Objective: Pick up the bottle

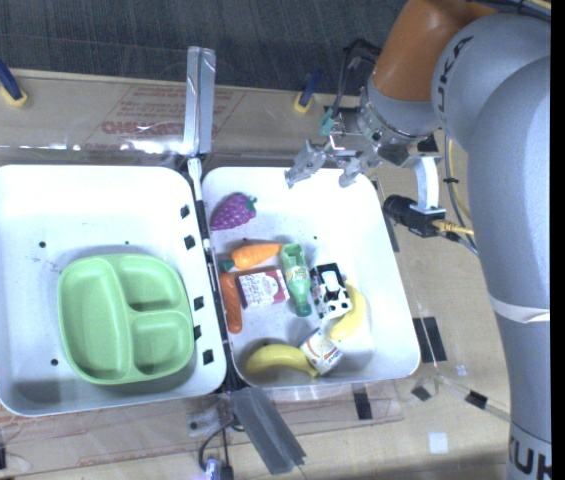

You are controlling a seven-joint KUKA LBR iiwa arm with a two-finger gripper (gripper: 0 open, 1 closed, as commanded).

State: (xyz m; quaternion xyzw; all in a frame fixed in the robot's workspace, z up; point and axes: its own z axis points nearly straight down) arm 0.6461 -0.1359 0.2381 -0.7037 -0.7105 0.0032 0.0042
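Observation:
A small green bottle [297,279] lies in the middle of the right bin [382,268], wedged between a carrot and a black-and-white toy. My gripper [324,169] hangs above the bin's far rim, well up and back from the bottle. Its two fingers [302,167] are spread apart with nothing between them.
Around the bottle lie a carrot [255,256], a red packet [260,288], an orange stick [231,303], purple grapes [232,210], two bananas [277,360] and a small carton [324,351]. The left bin [12,228] holds a green divided plate [127,318].

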